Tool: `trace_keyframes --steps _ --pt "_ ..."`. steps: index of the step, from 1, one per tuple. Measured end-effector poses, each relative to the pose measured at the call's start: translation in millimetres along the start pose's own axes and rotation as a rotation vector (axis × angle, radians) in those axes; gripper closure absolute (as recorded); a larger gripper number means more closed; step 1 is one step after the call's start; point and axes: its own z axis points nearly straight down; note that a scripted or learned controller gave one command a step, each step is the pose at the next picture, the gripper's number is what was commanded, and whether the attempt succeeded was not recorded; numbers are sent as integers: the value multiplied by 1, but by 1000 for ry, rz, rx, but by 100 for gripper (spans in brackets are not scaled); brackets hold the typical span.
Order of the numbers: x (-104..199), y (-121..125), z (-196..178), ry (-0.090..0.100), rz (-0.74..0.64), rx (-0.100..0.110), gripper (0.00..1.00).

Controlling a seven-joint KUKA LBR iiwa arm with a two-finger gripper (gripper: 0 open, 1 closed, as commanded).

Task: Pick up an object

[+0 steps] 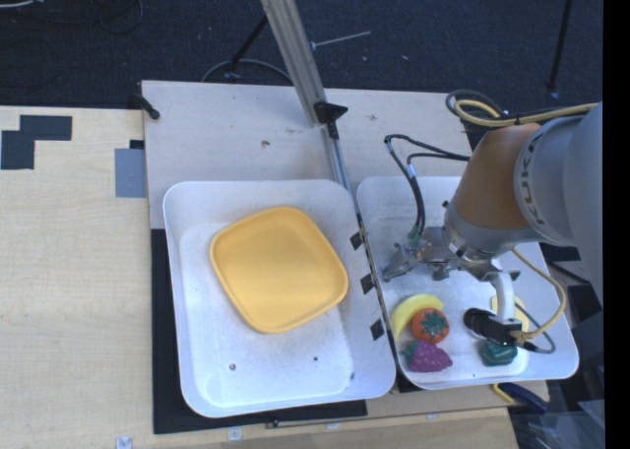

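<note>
In the right bin [551, 363], near its front left corner, lie a yellow banana [411, 308], a red tomato-like fruit [429, 325] and a purple bunch of grapes [427, 356], all touching. A small green object [498, 354] rests further right by the front rim. My gripper [407, 260] hangs low over the left half of this bin, just behind the banana and apart from it. Nothing shows in its grasp. The grey arm with its orange band [497, 181] comes in from the right.
The left bin [187, 230] holds a large yellow square plate [278, 267]. A metal pole [300, 53] slants down to the wall between the bins. The pale bench [59, 260] stretches away to the left.
</note>
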Motion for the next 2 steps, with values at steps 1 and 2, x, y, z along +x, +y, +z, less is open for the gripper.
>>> trace_keyframes --steps 1,2 --pt "-1 1 -12 0 3 -3 100" --pt "-4 -2 -54 0 2 -3 100"
